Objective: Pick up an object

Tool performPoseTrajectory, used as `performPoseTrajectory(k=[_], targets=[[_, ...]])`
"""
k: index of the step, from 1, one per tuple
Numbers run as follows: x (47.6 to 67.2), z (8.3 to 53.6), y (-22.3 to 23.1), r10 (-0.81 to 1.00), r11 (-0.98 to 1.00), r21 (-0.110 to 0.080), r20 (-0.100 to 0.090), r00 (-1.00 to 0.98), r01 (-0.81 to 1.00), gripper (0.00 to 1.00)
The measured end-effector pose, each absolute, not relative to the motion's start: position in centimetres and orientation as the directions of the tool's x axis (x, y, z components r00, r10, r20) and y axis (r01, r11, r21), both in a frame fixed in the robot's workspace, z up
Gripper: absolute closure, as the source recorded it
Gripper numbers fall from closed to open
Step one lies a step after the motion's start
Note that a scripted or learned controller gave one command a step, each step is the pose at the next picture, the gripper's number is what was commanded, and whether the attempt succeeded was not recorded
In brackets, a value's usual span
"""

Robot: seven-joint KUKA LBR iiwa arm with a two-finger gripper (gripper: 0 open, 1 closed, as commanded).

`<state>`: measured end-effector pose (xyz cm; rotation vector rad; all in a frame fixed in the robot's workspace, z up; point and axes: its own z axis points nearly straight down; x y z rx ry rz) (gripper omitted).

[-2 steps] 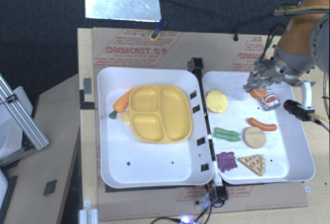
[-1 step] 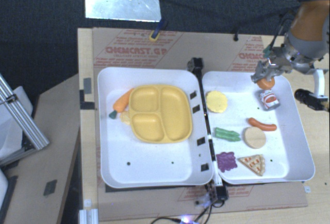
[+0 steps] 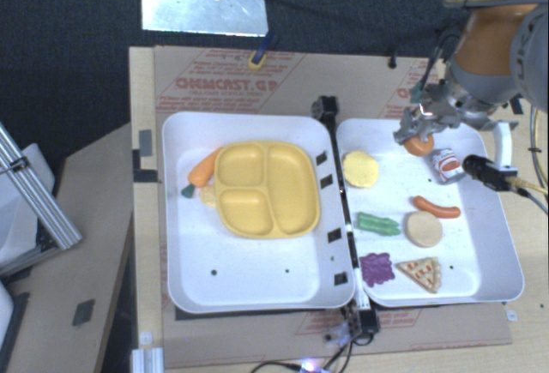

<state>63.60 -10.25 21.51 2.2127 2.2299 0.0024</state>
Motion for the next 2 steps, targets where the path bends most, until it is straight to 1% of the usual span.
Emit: performPoseTrajectory(k=[2], targets=[[59.9, 22.7, 1.8, 1.000, 0.011, -0.001, 0.003, -0.011, 1.000, 1.00]])
